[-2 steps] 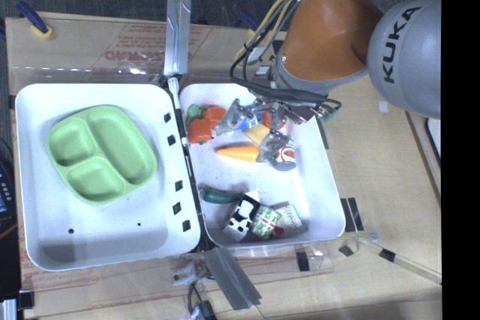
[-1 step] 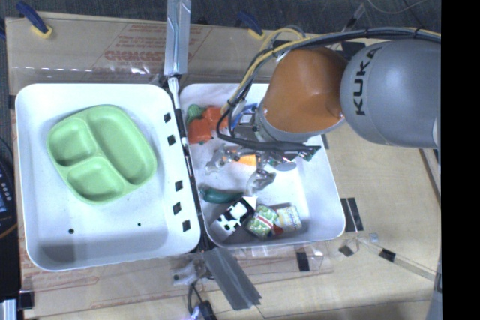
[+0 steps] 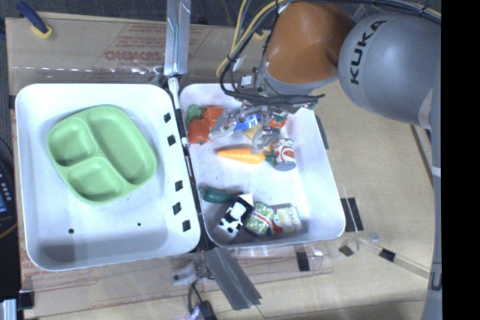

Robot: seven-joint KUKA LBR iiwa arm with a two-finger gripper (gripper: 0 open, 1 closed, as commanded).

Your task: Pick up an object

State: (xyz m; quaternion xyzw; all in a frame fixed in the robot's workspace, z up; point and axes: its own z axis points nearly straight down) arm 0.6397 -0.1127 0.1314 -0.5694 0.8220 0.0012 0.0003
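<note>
- You have two white bins side by side; the left bin point(image 3: 45, 236) holds a green divided plate point(image 3: 101, 152).
- The arm point(image 3: 375, 64) reaches in from your right, its gripper point(image 3: 259, 124) low over the far end of the right bin point(image 3: 326, 191).
- Near the gripper lie an orange carrot point(image 3: 240, 155), a red item point(image 3: 201, 130) and a small can point(image 3: 283, 154).
- At the near end you see a black-and-white toy point(image 3: 236, 217) beside green-labelled packets point(image 3: 271, 219).

Robotics lab: KUKA arm point(image 3: 375, 64), bins point(image 3: 97, 236)
</note>
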